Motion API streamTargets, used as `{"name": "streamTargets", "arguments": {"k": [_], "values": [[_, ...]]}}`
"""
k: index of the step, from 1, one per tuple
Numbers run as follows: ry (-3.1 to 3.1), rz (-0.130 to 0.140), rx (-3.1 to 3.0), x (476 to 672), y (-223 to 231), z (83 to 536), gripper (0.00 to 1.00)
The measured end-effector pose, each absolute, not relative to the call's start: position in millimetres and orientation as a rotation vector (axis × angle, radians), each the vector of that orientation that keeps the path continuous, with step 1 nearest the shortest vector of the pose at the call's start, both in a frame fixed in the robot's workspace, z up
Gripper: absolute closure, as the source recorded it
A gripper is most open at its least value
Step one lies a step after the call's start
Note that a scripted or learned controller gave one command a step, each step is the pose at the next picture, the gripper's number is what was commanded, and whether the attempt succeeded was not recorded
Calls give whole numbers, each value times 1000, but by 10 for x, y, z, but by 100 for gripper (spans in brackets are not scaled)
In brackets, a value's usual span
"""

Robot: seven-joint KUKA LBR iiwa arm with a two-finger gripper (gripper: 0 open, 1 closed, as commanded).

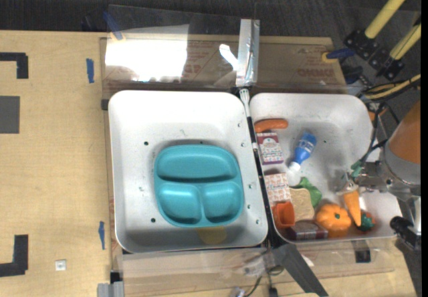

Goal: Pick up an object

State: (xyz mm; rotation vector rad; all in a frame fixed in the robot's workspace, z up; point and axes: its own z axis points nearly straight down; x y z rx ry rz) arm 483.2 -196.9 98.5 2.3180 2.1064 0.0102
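Note:
The right bin [334,110] holds several toy foods. A sausage [271,124] lies at the back, with a red-and-white carton [269,148] and a blue-and-white bottle [302,150] in front of it. Nearer the front are a second carton [277,187], a green piece [311,191], a bread slice [302,205], an orange cup [284,214], a round orange fruit [333,217], a carrot [353,206] and a dark bar [306,230]. My gripper [355,178] reaches in from the right, low over the bin's right side, just behind the carrot. Nothing shows as held.
The left bin [127,155] bears a teal divided plate [198,183]. A clear plastic sheet [180,55] stands behind the bins. Yellow poles and cables [384,28] are at the back right. The grey arm with its orange band [408,145] hangs over the right bin's rim.

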Motion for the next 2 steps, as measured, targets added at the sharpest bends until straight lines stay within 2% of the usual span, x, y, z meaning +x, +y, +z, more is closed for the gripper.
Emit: {"name": "streamTargets", "arguments": {"k": [1,2], "values": [[2093,10,2334,5520,-1349,878,100],[2043,10,2380,5987,-806,1885,100]]}}
